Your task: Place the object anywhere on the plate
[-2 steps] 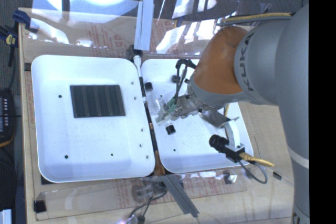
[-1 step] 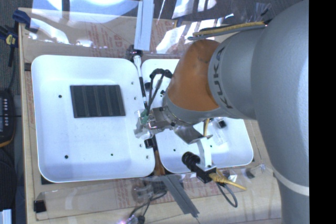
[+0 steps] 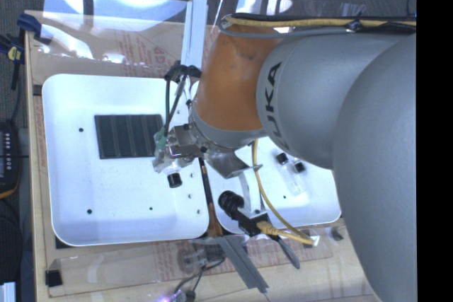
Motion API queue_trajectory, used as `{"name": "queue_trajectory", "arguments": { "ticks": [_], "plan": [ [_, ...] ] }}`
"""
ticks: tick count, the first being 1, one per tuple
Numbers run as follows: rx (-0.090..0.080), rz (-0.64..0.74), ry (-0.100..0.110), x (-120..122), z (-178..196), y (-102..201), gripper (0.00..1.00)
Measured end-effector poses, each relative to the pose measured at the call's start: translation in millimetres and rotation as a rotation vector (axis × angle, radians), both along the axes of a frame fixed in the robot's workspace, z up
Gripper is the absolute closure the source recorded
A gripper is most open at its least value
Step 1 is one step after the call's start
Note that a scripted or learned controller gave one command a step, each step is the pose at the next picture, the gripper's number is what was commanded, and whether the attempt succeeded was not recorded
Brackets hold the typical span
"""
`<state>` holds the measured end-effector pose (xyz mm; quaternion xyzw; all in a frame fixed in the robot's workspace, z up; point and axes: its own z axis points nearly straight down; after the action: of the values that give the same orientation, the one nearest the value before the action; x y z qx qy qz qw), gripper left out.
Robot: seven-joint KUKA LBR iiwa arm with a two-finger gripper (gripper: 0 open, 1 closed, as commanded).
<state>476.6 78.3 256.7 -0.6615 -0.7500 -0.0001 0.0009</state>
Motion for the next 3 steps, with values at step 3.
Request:
{"name": "queue_trajectory", "arguments": {
  "ticks": [3],
  "plan": [
    [-0.006,-0.839,0.009,177.8,-101.1,85.7,1.0]
  ]
}}
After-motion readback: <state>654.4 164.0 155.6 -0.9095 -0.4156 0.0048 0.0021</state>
